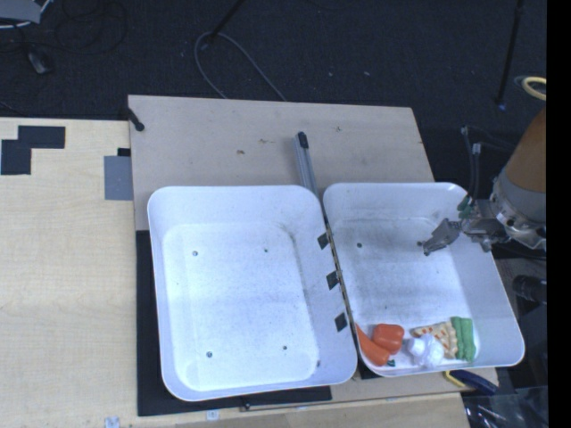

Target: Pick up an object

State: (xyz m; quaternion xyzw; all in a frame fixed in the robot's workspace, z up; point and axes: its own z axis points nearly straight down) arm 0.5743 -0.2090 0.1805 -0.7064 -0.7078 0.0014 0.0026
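Objects (419, 342) heaped in right bin (393, 205) near corner, no legible writing; gripper (439, 238) above bin, grip state unclear

One fixed camera, mounted above the bench (268, 141), looks down at a slant. Both white bins fall within the frame: the left bin (169, 239) sits near centre, the right bin (486, 324) toward the right side. The near edge of the bench runs along the bottom of the frame; dark floor with cables (232, 61) fills the top, so the camera faces away from the near edge. The arm (526, 176) enters at the right margin, cut off by the frame. Distance is moderate: the bins together span most of the width
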